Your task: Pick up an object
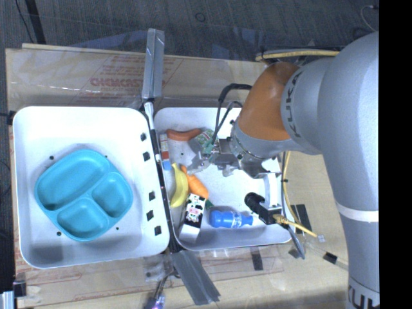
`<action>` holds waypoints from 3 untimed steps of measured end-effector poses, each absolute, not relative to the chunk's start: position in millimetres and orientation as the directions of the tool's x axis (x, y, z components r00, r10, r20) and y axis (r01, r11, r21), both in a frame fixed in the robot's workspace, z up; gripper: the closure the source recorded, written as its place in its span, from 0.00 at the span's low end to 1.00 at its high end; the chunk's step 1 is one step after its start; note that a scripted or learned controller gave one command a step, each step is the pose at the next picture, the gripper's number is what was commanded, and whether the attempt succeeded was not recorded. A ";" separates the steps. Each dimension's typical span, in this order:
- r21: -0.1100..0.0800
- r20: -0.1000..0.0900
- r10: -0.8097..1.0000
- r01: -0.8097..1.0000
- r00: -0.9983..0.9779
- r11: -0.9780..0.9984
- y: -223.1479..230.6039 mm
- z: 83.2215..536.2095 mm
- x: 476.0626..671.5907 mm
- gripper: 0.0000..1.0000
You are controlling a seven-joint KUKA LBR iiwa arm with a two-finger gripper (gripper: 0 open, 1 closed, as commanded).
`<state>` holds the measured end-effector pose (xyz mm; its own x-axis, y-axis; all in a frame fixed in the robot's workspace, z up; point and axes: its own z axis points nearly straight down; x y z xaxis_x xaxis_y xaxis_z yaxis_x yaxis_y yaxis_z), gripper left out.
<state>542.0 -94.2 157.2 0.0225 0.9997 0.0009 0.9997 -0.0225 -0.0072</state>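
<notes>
1. Blue plastic bottle (230, 219) lies along the right white bin's (257, 239) near wall.
2. Yellow banana (179, 187) touches an orange carrot (195, 183).
3. Gripper (217, 158) hovers mid-bin; finger state cannot be told.
4. Left bin (77, 118) holds a sectioned blue tray (84, 193).

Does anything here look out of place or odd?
Nothing looks spilled or broken. The right bin is crowded: banana, carrot and blue bottle lie jumbled together, while the left bin holds one blue tray.
</notes>
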 end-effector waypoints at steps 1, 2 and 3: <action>0.016 -0.004 0.999 0.999 -0.043 0.043 -104.2 101.9 553.4 0.00; -0.006 0.001 0.999 0.999 -0.050 0.050 -102.2 101.8 547.3 1.00; 0.000 0.000 0.993 0.993 -0.117 0.117 -94.0 264.6 502.3 1.00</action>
